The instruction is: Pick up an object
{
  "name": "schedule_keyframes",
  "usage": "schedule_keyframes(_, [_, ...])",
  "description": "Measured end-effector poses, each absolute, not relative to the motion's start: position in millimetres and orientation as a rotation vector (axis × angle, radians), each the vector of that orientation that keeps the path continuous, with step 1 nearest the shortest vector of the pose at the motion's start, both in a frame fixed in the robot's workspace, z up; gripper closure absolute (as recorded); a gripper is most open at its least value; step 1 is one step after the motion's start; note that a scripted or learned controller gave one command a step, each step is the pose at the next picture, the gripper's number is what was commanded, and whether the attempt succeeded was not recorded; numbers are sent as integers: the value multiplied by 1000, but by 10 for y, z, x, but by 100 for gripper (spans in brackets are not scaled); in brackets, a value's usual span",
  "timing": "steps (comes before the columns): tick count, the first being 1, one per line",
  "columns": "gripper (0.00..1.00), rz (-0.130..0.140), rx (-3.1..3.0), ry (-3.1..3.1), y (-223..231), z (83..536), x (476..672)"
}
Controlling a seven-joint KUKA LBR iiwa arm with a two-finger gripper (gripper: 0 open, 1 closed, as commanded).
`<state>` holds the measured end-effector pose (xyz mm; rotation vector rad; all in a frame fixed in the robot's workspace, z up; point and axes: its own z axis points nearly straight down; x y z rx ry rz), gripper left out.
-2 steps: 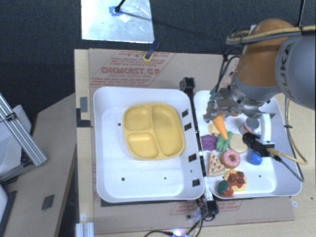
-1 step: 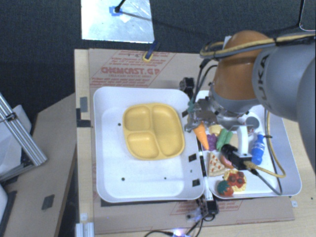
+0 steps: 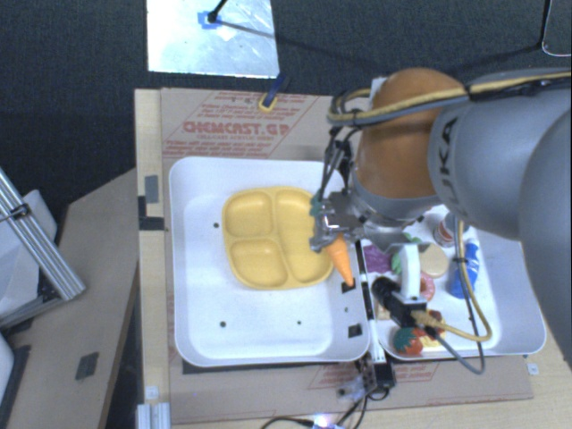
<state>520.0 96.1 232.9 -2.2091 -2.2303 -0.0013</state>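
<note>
Over the left bin's right edge, our pincer pinches an orange carrot beside the yellow tray; next we should lift straight, gently.

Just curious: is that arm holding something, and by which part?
It seems to hold an orange carrot by its wide top end, at the gripper.
</note>
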Motion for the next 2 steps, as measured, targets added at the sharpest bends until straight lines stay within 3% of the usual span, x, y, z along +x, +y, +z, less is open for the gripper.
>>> schedule_keyframes(2, [100, -4, -2222, -2223, 922, 2334, 5095])
